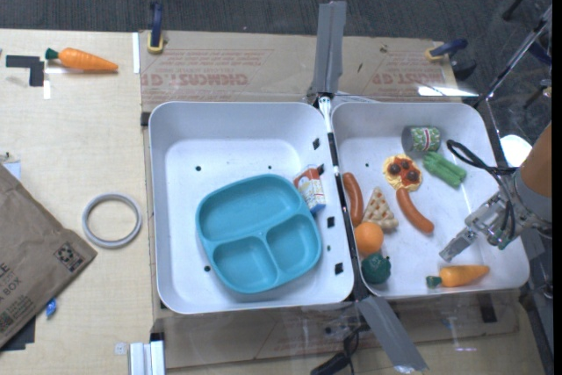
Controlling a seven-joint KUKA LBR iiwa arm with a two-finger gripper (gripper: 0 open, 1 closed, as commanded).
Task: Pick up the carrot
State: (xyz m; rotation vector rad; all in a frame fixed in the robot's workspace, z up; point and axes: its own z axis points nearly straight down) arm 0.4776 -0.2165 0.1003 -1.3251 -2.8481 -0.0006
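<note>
Bright, even overhead light — no hard shadows, just soft ones under the blue tray (pixel 257 243) and along the inner walls of the left bin (pixel 176 189). White bin floors run near blown-out, esp. the right bin (pixel 479 189), w/ a glare patch at its far right rim. Focus is decent across the bench (pixel 70 136); fine detail soft, text on cardboard (pixel 237 66) barely legible. Gripper (pixel 479 234) slightly blurred. Far floor dark, low contrast.

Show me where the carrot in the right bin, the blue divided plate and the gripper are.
carrot (pixel 463 276): camera view, on its orange body.
blue divided plate (pixel 257 232): camera view, on the ridge between its compartments.
gripper (pixel 453 250): camera view, at its fingertips.
</note>
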